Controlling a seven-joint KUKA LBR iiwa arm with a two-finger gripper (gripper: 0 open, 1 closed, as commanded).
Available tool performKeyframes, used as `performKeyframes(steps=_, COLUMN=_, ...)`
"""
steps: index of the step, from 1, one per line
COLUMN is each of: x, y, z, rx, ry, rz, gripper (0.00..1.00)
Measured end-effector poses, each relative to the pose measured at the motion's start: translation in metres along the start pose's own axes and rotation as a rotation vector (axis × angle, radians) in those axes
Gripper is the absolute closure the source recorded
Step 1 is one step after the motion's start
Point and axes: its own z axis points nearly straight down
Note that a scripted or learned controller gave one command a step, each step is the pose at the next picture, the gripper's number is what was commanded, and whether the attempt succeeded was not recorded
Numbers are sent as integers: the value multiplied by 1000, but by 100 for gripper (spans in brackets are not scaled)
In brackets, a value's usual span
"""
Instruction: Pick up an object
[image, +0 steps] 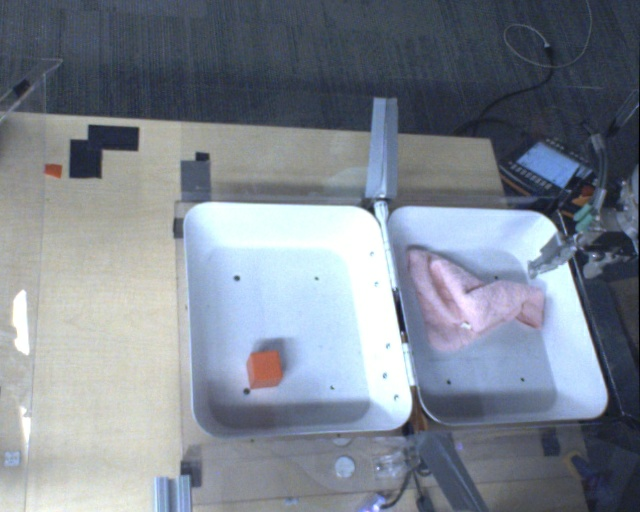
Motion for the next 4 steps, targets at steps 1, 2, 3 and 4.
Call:
performKeyframes(steps=1, x=9, y=47, z=135, rx=0, ry=1, rz=-210, gripper=0)
performKeyframes(steps=2, x=55, y=67, z=178, rx=-11, ry=-2, rz=-365, gripper=0)
performKeyframes(steps=3, x=92, y=111, z=98, rx=-6, ry=0, rz=-276, gripper=0)
performKeyframes(steps=4, x=53, y=47, z=167, rx=0, ry=1, rz=-259, gripper=0)
